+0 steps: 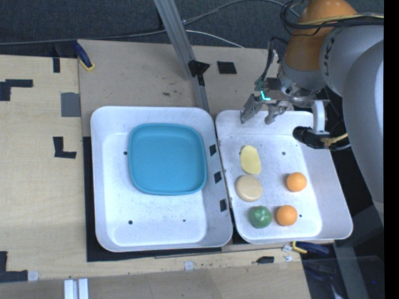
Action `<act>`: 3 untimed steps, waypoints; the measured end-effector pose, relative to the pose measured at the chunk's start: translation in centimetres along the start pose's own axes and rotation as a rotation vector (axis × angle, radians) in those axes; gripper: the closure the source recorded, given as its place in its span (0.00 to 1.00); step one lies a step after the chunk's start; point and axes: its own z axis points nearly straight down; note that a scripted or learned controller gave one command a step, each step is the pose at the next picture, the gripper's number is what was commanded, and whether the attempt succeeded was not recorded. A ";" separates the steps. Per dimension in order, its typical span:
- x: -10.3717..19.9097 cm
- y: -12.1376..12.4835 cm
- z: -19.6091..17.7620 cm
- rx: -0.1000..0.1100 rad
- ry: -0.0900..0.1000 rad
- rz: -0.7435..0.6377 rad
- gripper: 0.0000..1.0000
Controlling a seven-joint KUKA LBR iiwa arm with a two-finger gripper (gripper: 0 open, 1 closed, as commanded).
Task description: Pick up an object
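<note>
Wooden bench [37, 167] (two white bins [112, 229])

Smooth white plastic bins [103, 167] sit on a matt wooden bench [37, 179]; the blue plate [167, 158] looks glossy.

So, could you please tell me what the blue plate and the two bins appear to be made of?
The blue plate looks like plastic: one even turquoise colour, rounded square corners, a soft moulded rim, a dull sheen. The left bin and right bin look like thin moulded white plastic too, with rounded lips and faint speckled scuffs, though coated metal cannot be ruled out.
</note>
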 end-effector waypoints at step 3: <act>-0.4 0.3 9.7 0.005 0.000 0.000 0.00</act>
